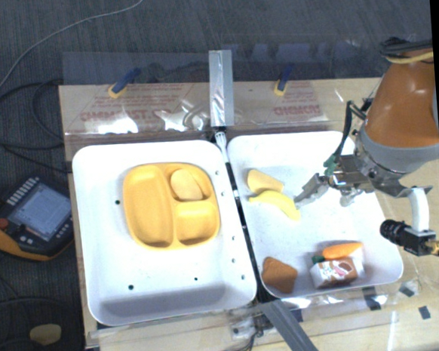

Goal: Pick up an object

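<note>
The right bin (353, 141) holds two yellow banana-like pieces (272, 193), a brown lump (279, 274) near the front, and a white carton (334, 272) with an orange carrot (342, 251) resting on it. My gripper (308, 191) reaches in from the right and hovers just right of the lower yellow piece, its grey tip pointing left and down. I see nothing held between its fingers. The arm's orange band (403, 107) rises over the bin's right side.
The left bin (107, 286) carries a yellow divided tray (152, 206) with a tan round piece (188, 185) in its upper right compartment. A metal divider (237, 207) separates the bins. A black camera part (406, 233) juts out by the right bin's edge.
</note>
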Controlling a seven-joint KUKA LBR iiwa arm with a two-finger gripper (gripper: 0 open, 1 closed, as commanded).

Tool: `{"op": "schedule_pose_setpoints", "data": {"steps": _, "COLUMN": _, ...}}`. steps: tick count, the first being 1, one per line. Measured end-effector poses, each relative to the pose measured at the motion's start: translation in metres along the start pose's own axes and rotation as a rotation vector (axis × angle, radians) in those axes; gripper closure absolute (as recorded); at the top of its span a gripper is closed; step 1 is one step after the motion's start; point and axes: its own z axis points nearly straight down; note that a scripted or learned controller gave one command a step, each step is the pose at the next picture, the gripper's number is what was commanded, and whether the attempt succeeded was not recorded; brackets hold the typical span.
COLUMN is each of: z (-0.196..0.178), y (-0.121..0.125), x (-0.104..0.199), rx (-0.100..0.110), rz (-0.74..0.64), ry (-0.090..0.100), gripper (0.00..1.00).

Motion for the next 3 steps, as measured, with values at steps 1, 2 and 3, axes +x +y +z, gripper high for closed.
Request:
{"op": "schedule_pose_setpoints", "data": {"steps": 1, "z": 0.070, "y": 0.054, "x": 0.012, "rx": 0.000, "rz": -0.080, "ry": -0.001, "gripper": 0.00}}
{"op": "schedule_pose_setpoints", "data": {"steps": 2, "z": 0.159, "y": 0.059, "x": 0.002, "rx": -0.002, "rz": -0.170, "ry": 0.000, "gripper": 0.00}}
{"op": "schedule_pose_setpoints", "data": {"steps": 3, "z": 0.149, "y": 0.059, "x": 0.002, "rx": -0.003, "rz": -0.169, "ry": 0.001, "gripper": 1.00}}
